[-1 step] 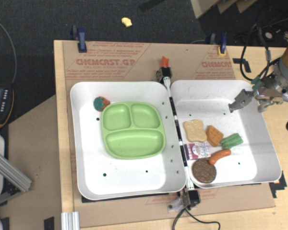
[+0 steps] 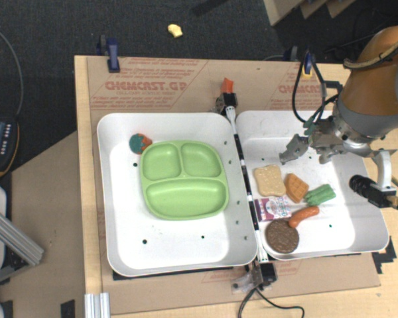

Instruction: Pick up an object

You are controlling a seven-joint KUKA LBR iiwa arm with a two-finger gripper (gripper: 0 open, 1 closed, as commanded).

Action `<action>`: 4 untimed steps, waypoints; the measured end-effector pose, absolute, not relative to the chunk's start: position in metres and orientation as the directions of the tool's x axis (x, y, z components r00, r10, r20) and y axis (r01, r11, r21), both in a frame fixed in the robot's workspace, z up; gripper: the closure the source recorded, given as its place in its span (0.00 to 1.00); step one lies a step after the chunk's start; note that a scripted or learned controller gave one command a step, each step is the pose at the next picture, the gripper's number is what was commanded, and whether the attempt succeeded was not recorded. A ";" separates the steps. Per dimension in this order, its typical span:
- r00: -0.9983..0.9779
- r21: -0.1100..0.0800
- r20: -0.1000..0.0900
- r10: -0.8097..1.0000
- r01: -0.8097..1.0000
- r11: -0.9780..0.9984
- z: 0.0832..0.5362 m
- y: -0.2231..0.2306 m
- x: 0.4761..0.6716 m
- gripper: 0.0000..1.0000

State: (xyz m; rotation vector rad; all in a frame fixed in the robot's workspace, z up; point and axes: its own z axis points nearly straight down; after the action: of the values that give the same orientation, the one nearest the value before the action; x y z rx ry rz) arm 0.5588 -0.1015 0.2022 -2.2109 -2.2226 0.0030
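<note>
Two white bins side by side on the bench: left bin (image 2: 119, 244), right bin (image 2: 358, 240). Gripper (image 2: 304, 148) hangs over the right bin's far half, above bare floor, nothing between the fingers; they look spread, one dark tip toward the centre divider, the other nearer the wrist.

Five items cluster in the right bin's near-left area. Cracker slab (image 2: 269, 180) sits next the divider, long axis running far-to-near. Orange biscuit (image 2: 296, 187) lies just beside it on the right, tilted. Green pepper (image 2: 320, 193) touches the biscuit's right side, long axis roughly left-right, rising slightly toward the right edge. Carrot (image 2: 304, 214) lies below it, same rough diagonal, thick end pointing right. Brown cookie (image 2: 282, 236) sits at the near-left corner, on a printed packet (image 2: 272, 209).

Left bin: green divided plate (image 2: 184, 179) at centre, small round ball (image 2: 140, 142) at its far-left corner.
</note>
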 end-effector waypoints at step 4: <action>0.002 -0.005 0.001 1.000 1.000 -0.002 0.084 -0.092 0.621 0.00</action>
State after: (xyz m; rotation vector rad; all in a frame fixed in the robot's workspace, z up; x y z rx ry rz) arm 0.6213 -0.0921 0.0844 -2.2206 -2.2157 0.0040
